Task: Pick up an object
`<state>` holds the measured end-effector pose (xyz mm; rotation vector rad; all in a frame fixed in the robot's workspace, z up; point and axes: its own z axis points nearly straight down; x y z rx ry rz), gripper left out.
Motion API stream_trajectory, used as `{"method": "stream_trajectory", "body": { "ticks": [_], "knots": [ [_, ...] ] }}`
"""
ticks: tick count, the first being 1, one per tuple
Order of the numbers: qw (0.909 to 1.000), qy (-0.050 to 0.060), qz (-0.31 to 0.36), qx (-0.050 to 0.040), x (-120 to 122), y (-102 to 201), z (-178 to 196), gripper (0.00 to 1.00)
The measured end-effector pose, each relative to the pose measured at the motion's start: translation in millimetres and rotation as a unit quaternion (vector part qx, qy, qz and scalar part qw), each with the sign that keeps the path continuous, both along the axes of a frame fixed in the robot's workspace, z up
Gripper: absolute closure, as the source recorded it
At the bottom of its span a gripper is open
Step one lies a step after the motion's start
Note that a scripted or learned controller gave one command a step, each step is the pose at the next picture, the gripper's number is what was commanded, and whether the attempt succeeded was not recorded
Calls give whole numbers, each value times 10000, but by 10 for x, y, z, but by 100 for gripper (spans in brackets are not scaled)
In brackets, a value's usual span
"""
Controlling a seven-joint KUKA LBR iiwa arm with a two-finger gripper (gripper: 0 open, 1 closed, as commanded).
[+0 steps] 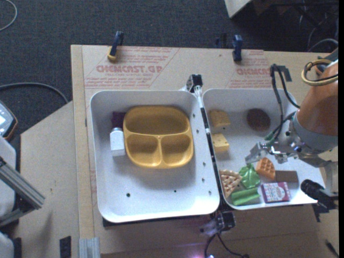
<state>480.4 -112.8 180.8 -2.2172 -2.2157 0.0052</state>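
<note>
One arm [317, 112] angled down from right, end effector [262, 153] spread wide above orange waffle [265, 168].

Glossy yellow plastic tray [157, 136], smooth matt white bins [102, 160], printed cardboard bench [80, 90], dark carpet [48, 20]

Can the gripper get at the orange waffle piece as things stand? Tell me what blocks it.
Probably yes. The gripper hangs just above the orange waffle piece in the right bin, nothing over it. The green piece and brown block crowd its sides.
</note>
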Motion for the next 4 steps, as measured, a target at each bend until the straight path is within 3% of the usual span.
{"method": "stream_trajectory", "body": {
  "ticks": [1, 2, 3, 4],
  "knots": [
    [10000, 2, -5, -2, -3, -97, -516, 0],
    [10000, -84, -1, -35, 27, -108, -945, 0],
    [9999, -137, -20, -71, 47, -138, -798, 100],
    [10000, -66, -1, -28, 73, -233, -322, 100]
  ]
}}
